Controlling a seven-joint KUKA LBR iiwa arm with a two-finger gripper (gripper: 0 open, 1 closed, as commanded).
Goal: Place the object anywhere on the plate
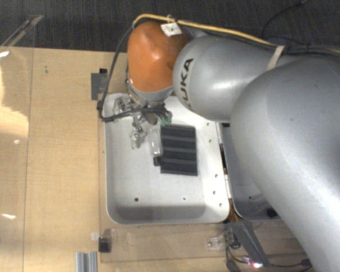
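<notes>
Tabletop (51, 180): light wood, carrying the white bins.

Left bin (158, 213): the floor on the near side of the ribbed block is bare white.

Object, by my judgement: a black ribbed block (178, 149). It lies flat on the left bin's floor with its ridges running across it and nothing resting on it.

Right bin (246, 208): just beside the block on its right. Most of it is covered by the grey arm (283, 140). I cannot tell which thing serves as the plate.

Pincer (146, 136): just beside the block's left far corner, low over the bin floor. The metalwork is cluttered from this angle, so I cannot tell whether it is wide or narrow. Nothing is seen held in it.

Orange band (150, 55): above the pincer, on the block's far side.

Step in hand (judgement): getting hold of the block.
- Centre the pincer over the block, not off its corner.
- Close across the narrow sides, square to the ridges, so it does not twist out.
- Lift straight up clear of the bin wall before travelling.
- Confirm the block comes up with the pincer.
</notes>
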